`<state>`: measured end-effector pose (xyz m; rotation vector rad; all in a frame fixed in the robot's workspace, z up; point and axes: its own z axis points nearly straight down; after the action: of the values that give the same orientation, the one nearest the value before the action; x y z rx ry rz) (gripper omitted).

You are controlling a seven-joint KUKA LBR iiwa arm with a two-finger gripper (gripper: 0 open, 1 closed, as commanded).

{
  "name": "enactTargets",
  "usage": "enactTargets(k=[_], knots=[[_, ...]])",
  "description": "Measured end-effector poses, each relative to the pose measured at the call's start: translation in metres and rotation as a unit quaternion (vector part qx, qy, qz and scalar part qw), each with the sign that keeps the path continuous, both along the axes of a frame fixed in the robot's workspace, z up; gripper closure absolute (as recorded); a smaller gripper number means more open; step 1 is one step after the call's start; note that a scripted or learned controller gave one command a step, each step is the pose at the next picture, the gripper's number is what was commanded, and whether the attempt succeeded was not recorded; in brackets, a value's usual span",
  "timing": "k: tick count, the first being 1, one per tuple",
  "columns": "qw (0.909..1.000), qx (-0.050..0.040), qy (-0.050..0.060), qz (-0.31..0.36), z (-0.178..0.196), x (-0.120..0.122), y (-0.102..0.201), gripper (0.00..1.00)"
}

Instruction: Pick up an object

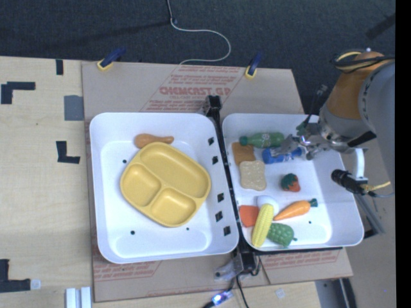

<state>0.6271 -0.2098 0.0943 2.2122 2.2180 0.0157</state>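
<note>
The right bin [340, 233] holds toy food. A green bottle [261, 139] lies at the back, with a small blue object [276, 155] just in front of it. A brown toast [242, 153] and a pale bread slice [252, 175] lie to the left. A red and green fruit [291, 183] sits in the middle. A carrot [294, 210], a corn cob [262, 223], a broccoli [280, 234] and an orange-red piece [248, 214] lie in front. My gripper [297, 145] is low at the bin's right back, right beside the blue object's right end.
The left bin [103, 191] holds a yellow divided plate [165, 183] and a brown drumstick [153, 139] behind it. The grey arm with its orange band [350, 95] reaches in over the right bin's right rim. A white cable [199, 37] lies behind the bins.
</note>
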Motion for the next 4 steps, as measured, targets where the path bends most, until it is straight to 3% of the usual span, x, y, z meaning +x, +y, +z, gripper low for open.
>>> enactTargets(k=[1, 2, 4], knots=[[1.0000, -0.0006, -0.004, 0.001, 0.014, 0.003, 0.001, 1.00], [1.0000, -0.0011, 0.005, 0.000, 0.059, 0.010, 0.000, 1.00], [1.0000, -0.0008, 0.005, -0.001, 0.132, 0.013, -0.002, 1.00]])
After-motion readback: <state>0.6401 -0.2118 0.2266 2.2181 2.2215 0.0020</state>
